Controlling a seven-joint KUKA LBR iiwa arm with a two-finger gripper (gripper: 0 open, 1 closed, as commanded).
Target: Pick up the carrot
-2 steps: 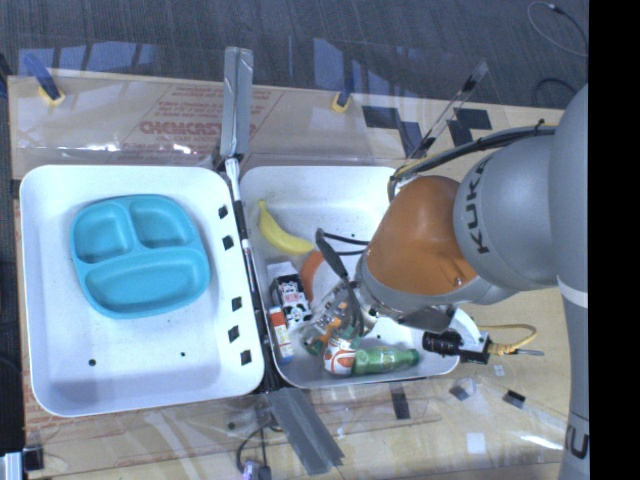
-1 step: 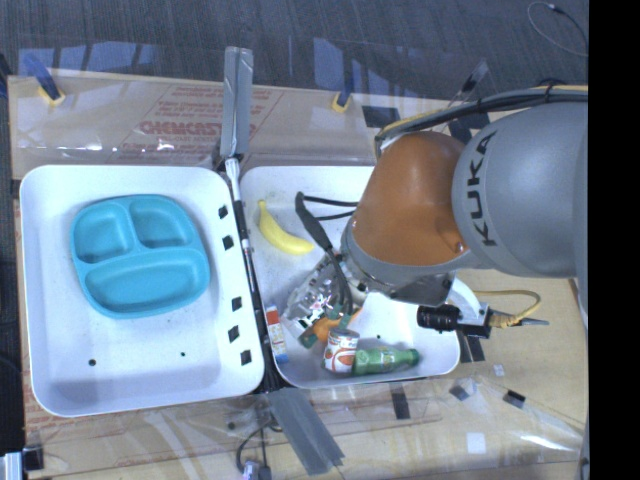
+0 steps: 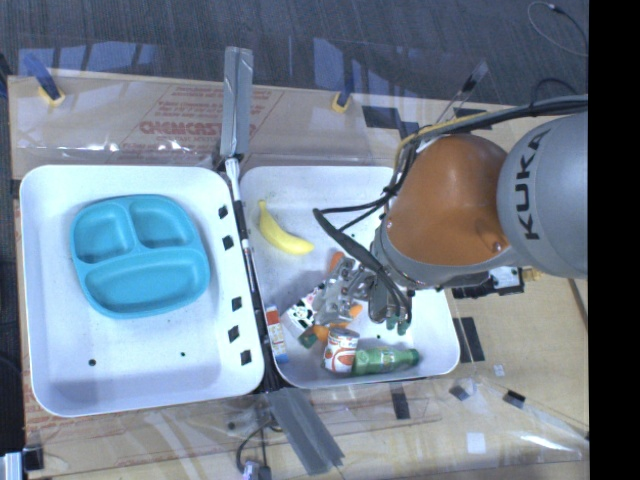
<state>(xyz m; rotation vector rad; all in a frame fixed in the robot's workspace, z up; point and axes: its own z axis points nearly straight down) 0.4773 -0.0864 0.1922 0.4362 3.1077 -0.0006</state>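
A small orange piece that looks like the carrot (image 3: 336,262) lies in the right bin (image 3: 300,193), just right of the yellow banana (image 3: 283,233). My gripper (image 3: 348,294) hangs low over the middle of this bin, directly below the orange piece and close to it. The grey arm with its orange band (image 3: 450,203) reaches in from the right and hides the bin's right part. A cluster of small items sits right under the gripper.
A green bottle (image 3: 386,358) lies along the right bin's front wall, with a red-and-white can (image 3: 340,349) and another orange bit (image 3: 316,334) beside it. A blue divided plate (image 3: 140,253) rests in the left bin (image 3: 60,368).
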